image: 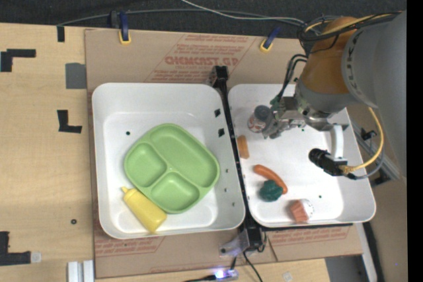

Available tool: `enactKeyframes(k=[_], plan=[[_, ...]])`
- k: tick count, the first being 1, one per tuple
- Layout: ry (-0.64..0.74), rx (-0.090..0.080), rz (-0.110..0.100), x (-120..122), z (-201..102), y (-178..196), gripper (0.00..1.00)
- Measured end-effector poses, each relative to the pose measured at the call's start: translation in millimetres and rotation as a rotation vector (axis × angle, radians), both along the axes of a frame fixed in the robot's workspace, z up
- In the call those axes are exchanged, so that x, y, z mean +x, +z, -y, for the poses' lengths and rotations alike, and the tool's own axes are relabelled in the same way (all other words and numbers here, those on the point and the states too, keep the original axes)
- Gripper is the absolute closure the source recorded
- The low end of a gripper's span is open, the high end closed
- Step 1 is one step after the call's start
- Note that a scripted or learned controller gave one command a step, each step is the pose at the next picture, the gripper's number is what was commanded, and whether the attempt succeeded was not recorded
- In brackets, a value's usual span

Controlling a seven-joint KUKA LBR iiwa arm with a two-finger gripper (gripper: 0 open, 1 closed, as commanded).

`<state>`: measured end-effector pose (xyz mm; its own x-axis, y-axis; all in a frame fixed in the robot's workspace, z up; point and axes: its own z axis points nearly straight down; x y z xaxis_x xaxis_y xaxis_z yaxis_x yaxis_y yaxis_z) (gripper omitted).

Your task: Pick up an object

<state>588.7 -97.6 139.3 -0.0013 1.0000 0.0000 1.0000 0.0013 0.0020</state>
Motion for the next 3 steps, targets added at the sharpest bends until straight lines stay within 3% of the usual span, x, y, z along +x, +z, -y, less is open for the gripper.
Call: enactKeyframes(k=[1,2,3], plan=[[-0.001,-0.001,0.002,7.2,8.0,55.6,1.0],[0.0,0.0,-0.001,7.7,7.7,76.2,1.0],[0.003,0.001,-0.005,-23.7,-40.0,83.6,1.0]])
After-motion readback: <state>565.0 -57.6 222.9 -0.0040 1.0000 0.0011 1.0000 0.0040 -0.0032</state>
